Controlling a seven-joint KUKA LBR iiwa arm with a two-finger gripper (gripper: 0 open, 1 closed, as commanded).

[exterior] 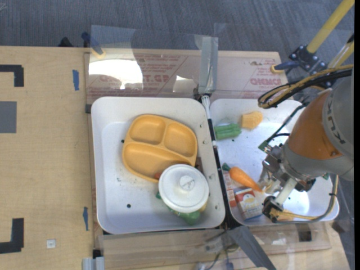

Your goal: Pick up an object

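My gripper (pixel 269 180) hangs low over the right bin (pixel 315 210), close to its front. Just left of it lies an orange carrot (pixel 242 176), slanting toward it, their ends near or touching. A small red and white carton (pixel 248 202) sits in front of the carrot, by the bin's front left corner. Farther back in the same bin are a green piece (pixel 227 131) and a yellow block (pixel 251 119). Nothing is visibly held.
The left bin (pixel 107 167) holds an orange divided plate (pixel 160 145) and a white lidded cup (pixel 184 187) lying over a green item at the front. The arm's grey body and orange band (pixel 315 134) cover the right bin's right side. A brown board lies left.
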